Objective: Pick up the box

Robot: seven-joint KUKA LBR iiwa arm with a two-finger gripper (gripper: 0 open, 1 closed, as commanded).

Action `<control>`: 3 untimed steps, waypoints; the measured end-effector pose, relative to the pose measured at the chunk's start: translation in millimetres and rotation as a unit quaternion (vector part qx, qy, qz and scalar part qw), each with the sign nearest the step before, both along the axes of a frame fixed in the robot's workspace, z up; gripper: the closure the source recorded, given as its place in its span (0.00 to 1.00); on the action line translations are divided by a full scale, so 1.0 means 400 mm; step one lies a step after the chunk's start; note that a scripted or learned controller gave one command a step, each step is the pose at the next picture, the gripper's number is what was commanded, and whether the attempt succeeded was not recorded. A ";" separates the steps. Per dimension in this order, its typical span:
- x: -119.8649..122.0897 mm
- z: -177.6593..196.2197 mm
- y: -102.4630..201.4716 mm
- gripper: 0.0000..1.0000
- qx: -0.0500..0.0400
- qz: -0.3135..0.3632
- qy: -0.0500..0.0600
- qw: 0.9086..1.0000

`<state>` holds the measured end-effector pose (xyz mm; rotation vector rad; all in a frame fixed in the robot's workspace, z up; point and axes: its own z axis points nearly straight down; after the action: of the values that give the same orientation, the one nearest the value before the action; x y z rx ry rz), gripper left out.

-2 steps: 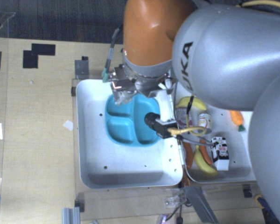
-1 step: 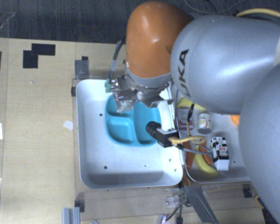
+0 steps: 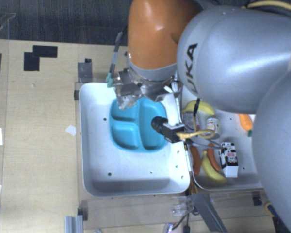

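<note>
My gripper (image 3: 128, 98) hovers over the blue tray (image 3: 136, 127) in the left bin (image 3: 94, 144); I cannot tell its finger state. The box (image 3: 229, 158) sits well apart in the right bin (image 3: 247, 181), beside bananas (image 3: 211, 168).

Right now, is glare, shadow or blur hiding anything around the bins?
Camera view: lighting is even and focus reasonably sharp. Soft glare sits on the arm's grey shell and orange band. The arm, looming large, covers much of the right bin. The gripper hangs over the blue divided tray in the left bin, shading its top edge.
</note>
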<state>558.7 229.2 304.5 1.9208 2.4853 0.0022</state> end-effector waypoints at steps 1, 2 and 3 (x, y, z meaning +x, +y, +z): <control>-0.006 -0.052 -0.004 1.00 0.000 0.016 0.000 1.000; 0.076 0.012 -0.001 1.00 0.000 0.061 -0.001 0.998; 0.081 0.035 0.002 1.00 0.001 0.062 -0.002 0.998</control>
<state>591.2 229.8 318.6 1.7613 2.5980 0.0076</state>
